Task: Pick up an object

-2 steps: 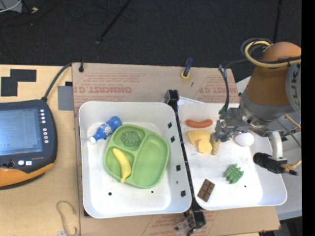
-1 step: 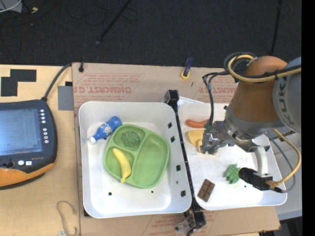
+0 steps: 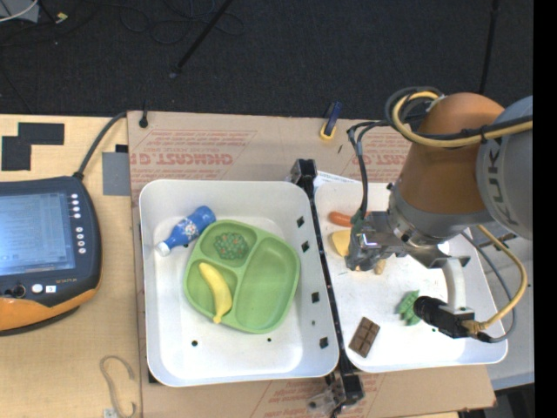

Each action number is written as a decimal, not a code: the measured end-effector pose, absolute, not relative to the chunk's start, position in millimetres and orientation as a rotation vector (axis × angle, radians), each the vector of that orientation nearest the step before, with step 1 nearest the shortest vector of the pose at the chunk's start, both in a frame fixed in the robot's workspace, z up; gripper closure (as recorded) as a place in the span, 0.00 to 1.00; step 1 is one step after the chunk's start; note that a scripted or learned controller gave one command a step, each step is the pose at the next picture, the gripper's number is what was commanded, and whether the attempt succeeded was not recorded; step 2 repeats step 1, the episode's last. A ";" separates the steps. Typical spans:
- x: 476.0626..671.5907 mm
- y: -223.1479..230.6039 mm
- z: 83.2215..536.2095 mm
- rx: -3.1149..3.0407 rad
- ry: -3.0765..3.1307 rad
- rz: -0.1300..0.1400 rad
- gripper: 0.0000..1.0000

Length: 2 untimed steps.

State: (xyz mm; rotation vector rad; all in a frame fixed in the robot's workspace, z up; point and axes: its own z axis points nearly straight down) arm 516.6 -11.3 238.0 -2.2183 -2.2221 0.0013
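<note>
Right bin (image 3: 387, 290), near edge: brown ridged bar (image 3: 364, 336), lying flat; green toy (image 3: 407, 306) just behind it. Mid-bin: end effector (image 3: 365, 258), low over the floor, open or closed cannot be told; yellow piece (image 3: 339, 243) just beside it, orange piece (image 3: 341, 219) beyond. Left bin (image 3: 165, 320): green divided plate (image 3: 261, 286) bearing banana (image 3: 215, 291); blue bottle (image 3: 185, 230) behind.

The arm (image 3: 520, 151) has a smooth grey shell with dark lettering (image 3: 489, 181) on it, and a wide, rounded orange band (image 3: 448, 159) above the wrist. Yellow and black cables (image 3: 407, 104) loop over the band's far side. The pincer (image 3: 364, 255) is a boxy block of dull grey metal.
</note>
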 end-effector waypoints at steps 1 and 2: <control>516.6 -9.2 236.8 -2.220 -2.220 0.002 1.00; 516.6 -9.2 236.8 -2.220 -2.220 0.002 1.00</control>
